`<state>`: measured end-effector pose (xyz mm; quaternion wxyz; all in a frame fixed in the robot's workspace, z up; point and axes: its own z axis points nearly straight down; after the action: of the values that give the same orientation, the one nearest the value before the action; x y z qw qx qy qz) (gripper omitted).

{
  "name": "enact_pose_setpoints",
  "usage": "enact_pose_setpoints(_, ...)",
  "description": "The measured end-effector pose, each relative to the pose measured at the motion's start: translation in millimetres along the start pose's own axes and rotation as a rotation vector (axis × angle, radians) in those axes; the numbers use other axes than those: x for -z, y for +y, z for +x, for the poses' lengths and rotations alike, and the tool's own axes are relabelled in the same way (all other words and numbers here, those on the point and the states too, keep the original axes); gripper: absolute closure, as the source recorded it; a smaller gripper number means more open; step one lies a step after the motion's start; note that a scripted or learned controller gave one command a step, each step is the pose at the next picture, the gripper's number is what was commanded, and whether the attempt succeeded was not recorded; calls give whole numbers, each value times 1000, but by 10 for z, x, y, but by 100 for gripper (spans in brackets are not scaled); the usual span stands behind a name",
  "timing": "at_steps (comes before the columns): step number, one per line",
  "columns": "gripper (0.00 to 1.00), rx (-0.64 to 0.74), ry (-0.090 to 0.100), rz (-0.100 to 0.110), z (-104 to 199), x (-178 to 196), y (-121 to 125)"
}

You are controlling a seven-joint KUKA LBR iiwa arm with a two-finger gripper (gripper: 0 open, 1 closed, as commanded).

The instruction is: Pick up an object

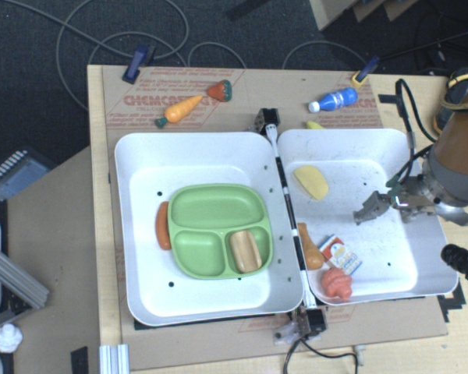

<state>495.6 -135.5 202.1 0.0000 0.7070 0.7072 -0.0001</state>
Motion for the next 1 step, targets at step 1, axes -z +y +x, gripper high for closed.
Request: enact_pose_setpoints(1,0,1,0,-1,362,-1176,248)
